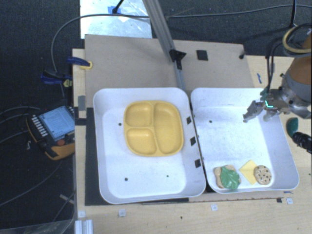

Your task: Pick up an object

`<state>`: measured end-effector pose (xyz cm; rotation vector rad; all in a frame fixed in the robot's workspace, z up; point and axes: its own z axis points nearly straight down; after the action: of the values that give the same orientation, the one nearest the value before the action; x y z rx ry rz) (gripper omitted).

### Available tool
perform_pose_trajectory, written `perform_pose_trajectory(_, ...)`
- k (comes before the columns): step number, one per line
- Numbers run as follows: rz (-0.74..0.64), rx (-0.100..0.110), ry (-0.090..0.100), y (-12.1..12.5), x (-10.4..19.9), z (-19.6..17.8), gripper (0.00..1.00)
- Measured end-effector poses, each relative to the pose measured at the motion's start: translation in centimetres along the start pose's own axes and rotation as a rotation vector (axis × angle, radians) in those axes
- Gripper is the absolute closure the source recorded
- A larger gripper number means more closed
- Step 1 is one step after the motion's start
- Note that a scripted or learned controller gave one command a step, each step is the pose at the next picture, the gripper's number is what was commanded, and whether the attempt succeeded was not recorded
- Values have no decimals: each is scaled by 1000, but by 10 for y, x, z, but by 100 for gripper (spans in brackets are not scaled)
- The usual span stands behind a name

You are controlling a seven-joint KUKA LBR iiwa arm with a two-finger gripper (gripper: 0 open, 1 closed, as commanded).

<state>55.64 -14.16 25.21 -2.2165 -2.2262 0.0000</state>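
A pale wooden bench [229, 67] is being viewed from above at a slant, with dark carpeted floor [29, 23] surrounding it. Two shallow white bins are being carried on it side by side, resting on a brown board and a black mat. The left bin [112, 179] is being occupied by a yellow divided plate [153, 128] lying flat in its upper half. In the right bin [229, 135], three small things are being kept along the near edge: a green leafy piece [229, 178], a yellow wedge [248, 171] just beside it, and a round speckled cookie [263, 174] touching the wedge. The hand [254, 111] is being held over the right bin's upper right area, well apart from those things; whether it is spread or pressed together cannot be told. Cables and a handheld pendant [52, 130] are lying on the floor at left.
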Motion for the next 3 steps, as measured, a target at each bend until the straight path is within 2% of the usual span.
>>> perform_pose_trajectory(1, 0, -2, 0, 0, 0, -1, 0)
perform_pose_trajectory(2, 3, 3, 0, 2, -1, 62, 0)
perform_pose_trajectory(3, 3, 2, 0, 5, -1, 104, 0)
